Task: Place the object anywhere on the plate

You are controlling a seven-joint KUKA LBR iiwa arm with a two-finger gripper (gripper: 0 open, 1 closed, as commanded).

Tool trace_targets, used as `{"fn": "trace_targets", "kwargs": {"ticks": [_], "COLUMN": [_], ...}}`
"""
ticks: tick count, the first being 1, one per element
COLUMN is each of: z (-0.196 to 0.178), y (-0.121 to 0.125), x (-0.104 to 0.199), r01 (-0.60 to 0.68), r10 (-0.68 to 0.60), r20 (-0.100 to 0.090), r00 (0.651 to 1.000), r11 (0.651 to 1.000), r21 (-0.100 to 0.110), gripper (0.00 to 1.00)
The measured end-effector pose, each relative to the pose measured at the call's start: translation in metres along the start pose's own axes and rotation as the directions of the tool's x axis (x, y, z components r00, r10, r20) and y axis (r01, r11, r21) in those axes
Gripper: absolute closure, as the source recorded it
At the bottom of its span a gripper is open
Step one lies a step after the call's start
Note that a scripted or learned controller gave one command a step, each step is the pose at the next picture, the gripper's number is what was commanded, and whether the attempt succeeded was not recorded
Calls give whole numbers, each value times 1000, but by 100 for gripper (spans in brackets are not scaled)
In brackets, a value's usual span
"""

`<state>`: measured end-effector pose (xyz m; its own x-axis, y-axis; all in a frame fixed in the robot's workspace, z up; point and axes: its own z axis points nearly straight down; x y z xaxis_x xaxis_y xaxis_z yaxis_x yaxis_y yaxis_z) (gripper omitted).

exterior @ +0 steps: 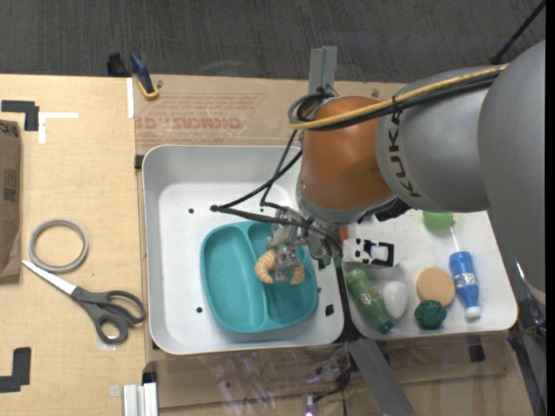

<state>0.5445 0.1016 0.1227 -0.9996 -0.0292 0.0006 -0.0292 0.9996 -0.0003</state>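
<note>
Camera view: looking down on both bins, arm (408,137) reaching in from the right, wrist low over the left bin (173,189).
Claw: gripper (290,248) down over the teal plate (230,284) — fingers lost in cables and glare, so open or clenched, cannot tell.
Object: small tan croissant-like piece (276,265), directly under the claw and looking to be touching it, over the plate's right compartment.
Plate: two-part teal dish, spreading left of and below the claw, lying in the left bin.
Contact: cannot tell whether the piece rests on the plate or hangs just above it — the slant hides the gap.
Progress: judged late in the task; the piece sits within the plate's outline, so the carry looks done.
Left to do: letting go, if not done already, then lifting clear with the piece left lying on the plate.
Risk: piece sticking to the claw and riding up on the retreat.
Right of the claw: second bin (494,319) with a green bottle (368,297), a blue bottle (464,280), a tan ball (434,286).
Far left of the claw: scissors (91,302) and a tape roll (58,243) out on the bench.
</note>
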Motion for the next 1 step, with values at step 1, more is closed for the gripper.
{"fn": "trace_targets", "kwargs": {"ticks": [1], "z": [0], "y": [0], "x": [0], "r01": [0], "r10": [0], "r20": [0], "r00": [1000], "r11": [1000], "r21": [0], "gripper": [0]}}
